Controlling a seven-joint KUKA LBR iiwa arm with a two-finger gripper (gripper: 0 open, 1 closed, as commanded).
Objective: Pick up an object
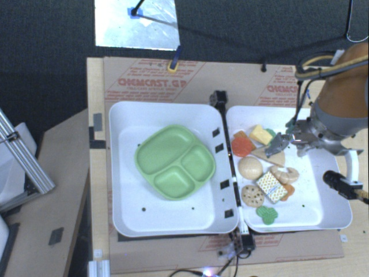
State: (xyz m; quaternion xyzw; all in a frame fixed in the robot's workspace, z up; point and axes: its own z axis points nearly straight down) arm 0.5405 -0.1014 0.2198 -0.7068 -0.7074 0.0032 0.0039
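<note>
Two white bins sit side by side on the bench. The left bin [124,212] holds a green plate [174,161] with three parts in it. The right bin [328,209] holds a small heap of toy food near its left wall.

The arm [343,91] comes in from the right, grey with an orange band. Its gripper [279,143] hangs low over the upper part of the heap. The grey fingers look close together, but I cannot tell for sure whether they are apart or pinched on something — they blend with the food under them.

Just to the left of the gripper are a yellow block [260,135] and a red piece [243,145]. Right below the tips lies a pale wedge [269,154]; it seems to touch them, though I cannot be sure. Under that sits a round tan ball [250,167]. Lower still are a checkered packet [271,186], a cookie [252,195] and a green leafy piece [267,214] — these are well apart from the gripper. A pale curved piece [288,173] lies just beside the packet, on its right.
</note>
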